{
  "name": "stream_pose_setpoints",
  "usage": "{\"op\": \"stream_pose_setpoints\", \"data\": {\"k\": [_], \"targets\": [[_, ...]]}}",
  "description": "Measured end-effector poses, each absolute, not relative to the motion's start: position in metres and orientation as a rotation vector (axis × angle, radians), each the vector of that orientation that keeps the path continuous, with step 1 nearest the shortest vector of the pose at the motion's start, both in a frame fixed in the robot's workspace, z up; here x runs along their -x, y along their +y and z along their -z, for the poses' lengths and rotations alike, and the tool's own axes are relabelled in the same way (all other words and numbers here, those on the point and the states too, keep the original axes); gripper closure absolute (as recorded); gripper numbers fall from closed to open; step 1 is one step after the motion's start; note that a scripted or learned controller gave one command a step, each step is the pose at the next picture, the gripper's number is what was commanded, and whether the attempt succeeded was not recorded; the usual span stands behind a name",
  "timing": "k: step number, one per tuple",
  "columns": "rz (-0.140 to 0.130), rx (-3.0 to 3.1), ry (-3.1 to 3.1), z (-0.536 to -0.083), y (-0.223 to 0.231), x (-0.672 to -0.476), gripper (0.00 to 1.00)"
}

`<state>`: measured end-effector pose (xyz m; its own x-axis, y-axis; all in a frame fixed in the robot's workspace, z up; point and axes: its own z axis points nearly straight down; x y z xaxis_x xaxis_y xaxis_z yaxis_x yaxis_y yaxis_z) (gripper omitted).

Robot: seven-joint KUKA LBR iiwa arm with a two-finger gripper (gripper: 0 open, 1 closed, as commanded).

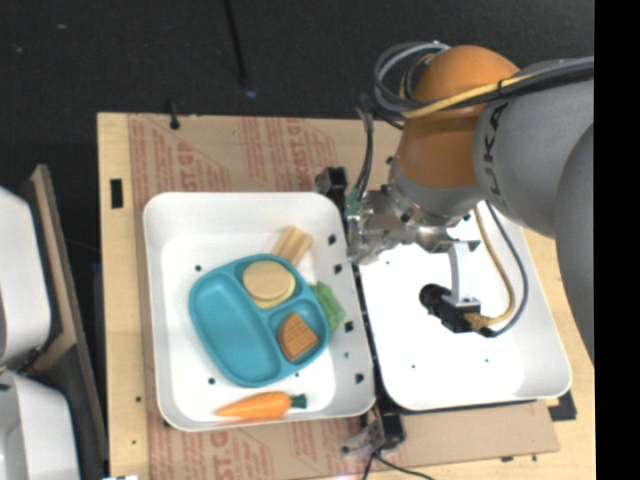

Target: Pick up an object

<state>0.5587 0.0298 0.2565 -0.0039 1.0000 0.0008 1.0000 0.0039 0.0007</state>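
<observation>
**Gripper hanging at the seam between the bins, objects lying in the left bin**

The arm (545, 138) is reaching in from the right, with its orange band (455, 118) showing above the wrist. The gripper (368, 230) is hanging over the far part of the seam where the two bins are meeting. Whether it is open or closed cannot be told from this slant, and nothing is showing in its grasp.

Everything that could be picked up is lying in the left bin (175, 230).

- A blue compartment tray (225, 323) is sitting in the middle of it, set at an angle.
- A round tan biscuit (270, 280) is resting in the tray's far compartment.
- A brown square cracker (298, 336) is resting in the tray's right compartment.
- A pale wooden block (292, 244) is lying just beyond the tray's far edge, touching or nearly touching it.
- A small green piece (330, 306) is poking out at the tray's right side, close to the bin wall.
- An orange carrot (262, 405) is lying lengthwise along the near wall, apart from the tray.

The right bin (450, 373) is sitting under the arm. Both bins are resting on the bench (220, 158).
</observation>
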Motion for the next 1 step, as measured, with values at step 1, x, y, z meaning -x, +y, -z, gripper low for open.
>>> {"op": "stream_pose_setpoints", "data": {"k": [1], "targets": [[0.000, 2.218, -2.224, -0.2451, 0.0715, -0.5598, 1.00]]}}
